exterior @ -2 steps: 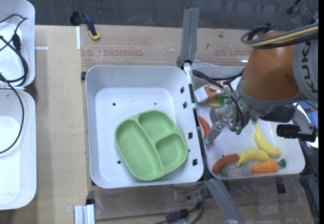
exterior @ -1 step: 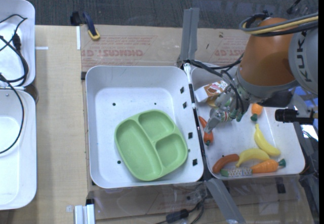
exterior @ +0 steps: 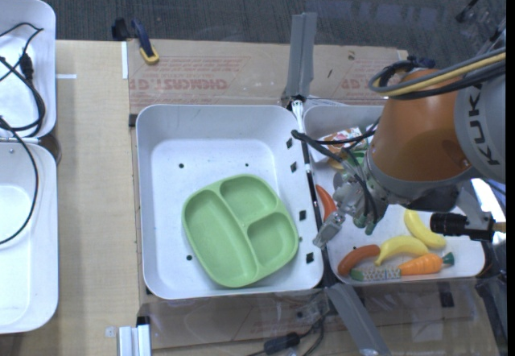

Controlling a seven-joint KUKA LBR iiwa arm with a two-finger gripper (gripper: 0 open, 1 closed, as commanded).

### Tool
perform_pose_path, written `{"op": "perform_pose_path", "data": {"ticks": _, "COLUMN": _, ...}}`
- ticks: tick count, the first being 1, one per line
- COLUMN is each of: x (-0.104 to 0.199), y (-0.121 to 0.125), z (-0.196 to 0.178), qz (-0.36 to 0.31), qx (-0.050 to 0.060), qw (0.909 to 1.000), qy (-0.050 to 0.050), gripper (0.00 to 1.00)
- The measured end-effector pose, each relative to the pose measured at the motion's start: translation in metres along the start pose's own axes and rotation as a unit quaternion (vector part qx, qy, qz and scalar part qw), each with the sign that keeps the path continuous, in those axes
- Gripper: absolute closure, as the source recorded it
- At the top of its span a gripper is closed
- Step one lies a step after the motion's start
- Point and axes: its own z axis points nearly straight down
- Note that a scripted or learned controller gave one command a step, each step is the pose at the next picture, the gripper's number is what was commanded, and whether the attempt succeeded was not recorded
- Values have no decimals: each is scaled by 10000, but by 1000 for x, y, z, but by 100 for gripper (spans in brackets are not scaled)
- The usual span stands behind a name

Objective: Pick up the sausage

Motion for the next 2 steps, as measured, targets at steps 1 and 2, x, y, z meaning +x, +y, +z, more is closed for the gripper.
{"op": "perform_pose_path", "data": {"ticks": 1, "x": -7, "y": -11, "z": 0, "qz": -196, "qx": 2, "qw": 9998, "qy": 2, "gripper": 0}}
{"op": "perform_pose_path", "data": {"ticks": 2, "x": -50, "y": -38, "z": 0, "qz": -195, "qx": -3, "qw": 9998, "qy": -10, "gripper": 0}}
